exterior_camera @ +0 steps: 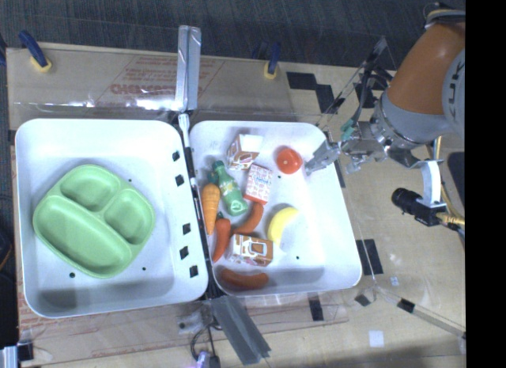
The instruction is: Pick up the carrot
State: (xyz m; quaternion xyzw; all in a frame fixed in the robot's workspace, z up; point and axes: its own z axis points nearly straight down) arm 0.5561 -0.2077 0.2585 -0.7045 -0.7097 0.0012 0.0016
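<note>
The carrot [209, 204] lies in the right bin [336, 232], against the wall nearest the left bin [24, 224]. Its long axis runs nearly straight up and down the view, thick end apparently toward the far side. A green bottle [229, 188] lies just beside it. The gripper [322, 157] hovers at the bin's far right rim, well apart from the carrot; whether it is spread or closed cannot be told.

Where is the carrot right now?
In the camera view, the carrot lies in the right bin, against its left wall, just left of the green bottle, with a second orange carrot-like piece just below it.
</note>
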